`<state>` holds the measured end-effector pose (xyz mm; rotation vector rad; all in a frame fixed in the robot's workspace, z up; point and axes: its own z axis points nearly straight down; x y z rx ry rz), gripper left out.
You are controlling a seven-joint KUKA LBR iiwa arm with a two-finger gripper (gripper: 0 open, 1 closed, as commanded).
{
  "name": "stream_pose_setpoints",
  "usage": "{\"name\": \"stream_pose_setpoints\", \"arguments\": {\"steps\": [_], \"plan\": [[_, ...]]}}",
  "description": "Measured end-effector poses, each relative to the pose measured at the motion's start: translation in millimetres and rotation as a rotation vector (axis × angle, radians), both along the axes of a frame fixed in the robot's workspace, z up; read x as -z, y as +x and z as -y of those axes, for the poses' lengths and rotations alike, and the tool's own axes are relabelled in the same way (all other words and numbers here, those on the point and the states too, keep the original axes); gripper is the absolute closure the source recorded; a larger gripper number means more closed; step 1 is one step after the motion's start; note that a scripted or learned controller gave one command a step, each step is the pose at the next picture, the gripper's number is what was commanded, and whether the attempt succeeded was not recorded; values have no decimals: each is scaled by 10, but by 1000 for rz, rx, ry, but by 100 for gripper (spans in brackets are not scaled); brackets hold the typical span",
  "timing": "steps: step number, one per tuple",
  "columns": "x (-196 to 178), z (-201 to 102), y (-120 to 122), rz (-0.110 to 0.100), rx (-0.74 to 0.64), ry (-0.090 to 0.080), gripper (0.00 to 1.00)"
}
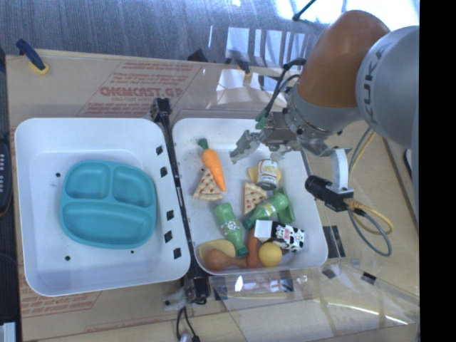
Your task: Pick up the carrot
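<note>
Cardboard printed with red lettering covers the bench [135, 84] under my camera, and two shallow white bins sit side by side on it. From my seat I see the left bin [35, 191] carrying a teal divided plate [108, 203], set a little toward its left wall. The right bin [187, 137] holds all the toy food. The carrot [213, 166] lies near that bin's far left corner, orange body slanting toward the near edge, green top pointing to the far wall, nothing pinning it. Just beside its tip is a waffle-patterned wedge [207, 187], and a second wedge [253, 197] lies toward the bin's middle. A small jar [268, 174] stands near the right wall, with a green bottle [273, 208] just below it and another green bottle [230, 226] at the centre. Along the near wall I make out a black-and-white carton [287, 236], a yellow ball [270, 254] and a brown drumstick [222, 260].

The arm [342, 63] reaches in over the far right corner. The gripper [251, 142] hangs above the bin's far edge, to the right of the carrot and apart from it. Its jaws look spread with nothing between them.
</note>
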<state>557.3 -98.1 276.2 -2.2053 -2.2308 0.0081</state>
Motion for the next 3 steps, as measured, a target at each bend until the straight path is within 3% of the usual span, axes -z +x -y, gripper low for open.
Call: {"name": "stream_pose_setpoints", "arguments": {"steps": [1, 2, 3], "plan": [[1054, -85, 401, -14, 65, -1, 0], [1883, 228, 845, -5, 336, -3, 0], [1750, 210, 869, -3, 327, -1, 100]]}}
